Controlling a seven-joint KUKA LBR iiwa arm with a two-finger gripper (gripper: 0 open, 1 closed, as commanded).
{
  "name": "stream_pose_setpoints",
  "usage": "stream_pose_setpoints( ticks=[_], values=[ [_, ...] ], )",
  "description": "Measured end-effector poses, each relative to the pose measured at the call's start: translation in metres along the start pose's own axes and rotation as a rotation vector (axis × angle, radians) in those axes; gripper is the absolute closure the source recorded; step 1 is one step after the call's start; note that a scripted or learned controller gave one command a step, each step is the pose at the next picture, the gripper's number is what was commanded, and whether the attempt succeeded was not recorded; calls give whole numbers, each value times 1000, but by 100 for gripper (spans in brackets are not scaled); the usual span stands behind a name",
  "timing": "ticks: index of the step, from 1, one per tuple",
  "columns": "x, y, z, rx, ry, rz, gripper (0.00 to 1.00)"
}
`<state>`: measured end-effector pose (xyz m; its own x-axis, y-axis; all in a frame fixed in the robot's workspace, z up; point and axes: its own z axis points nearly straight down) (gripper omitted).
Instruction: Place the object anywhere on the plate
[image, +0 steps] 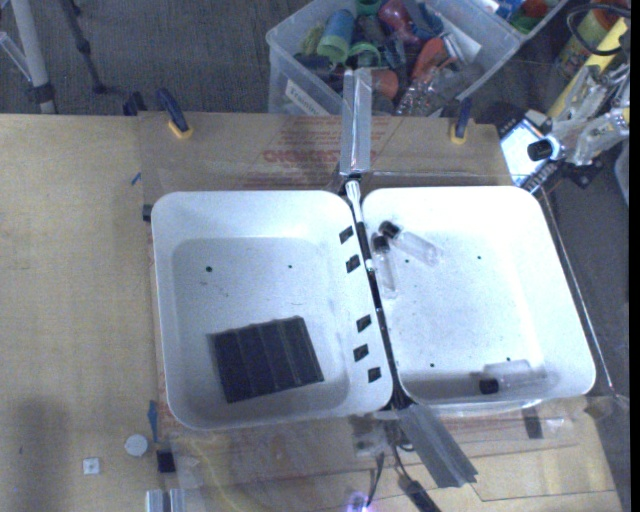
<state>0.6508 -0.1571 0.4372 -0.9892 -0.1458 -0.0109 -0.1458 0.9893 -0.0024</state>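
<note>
A black ribbed rectangular plate (268, 358) lies flat in the front part of the left bin (190, 230). In the right bin (520, 270), a small clear plastic object with a black cap (403, 243) lies at the back left corner, close to the divider. A second clear piece with a black end (510, 378) rests against the right bin's front wall. Both clear objects are apart from the plate, in the other bin.
Black tabs (360, 300) line the divider between the bins. A metal bar (355, 120) stands behind the divider. A clear tub of colourful toys (400, 40) sits beyond the bench. Clamps (178, 122) hold the back board. White equipment (585, 130) sits at the far right.
</note>
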Motion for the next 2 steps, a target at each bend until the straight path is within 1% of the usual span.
stream_pose_setpoints(
  ticks=[1, 2],
  values=[
    [-32, 99, 2, -3, 0, -379, 100],
    [54, 78, -1, -4, 7, -445, 100]
  ],
)
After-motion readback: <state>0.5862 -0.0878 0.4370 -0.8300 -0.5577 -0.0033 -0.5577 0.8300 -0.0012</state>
